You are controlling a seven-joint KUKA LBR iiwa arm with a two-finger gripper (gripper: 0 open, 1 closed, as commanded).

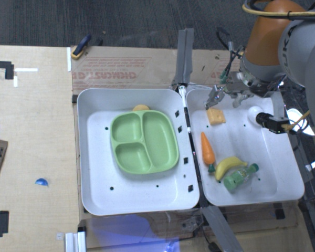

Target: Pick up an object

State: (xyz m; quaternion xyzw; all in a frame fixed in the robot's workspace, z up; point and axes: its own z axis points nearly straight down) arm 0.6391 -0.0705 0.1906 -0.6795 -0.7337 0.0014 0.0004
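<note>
Two white bins (pixel 89 140) side by side; gripper (pixel 216 95), fingers spread, just above tan bread piece (pixel 216 116) in right bin's far-left corner; carrot (pixel 207 148) nearer.

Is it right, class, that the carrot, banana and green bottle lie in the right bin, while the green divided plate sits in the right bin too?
No. The camera view shows the green divided plate in the left bin; the carrot, banana and green bottle lie in the right bin.

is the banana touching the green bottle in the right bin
Touching. In the camera view the banana lies against the green bottle, its lower edge overlapping the bottle's body with no white bin floor between them.
</note>
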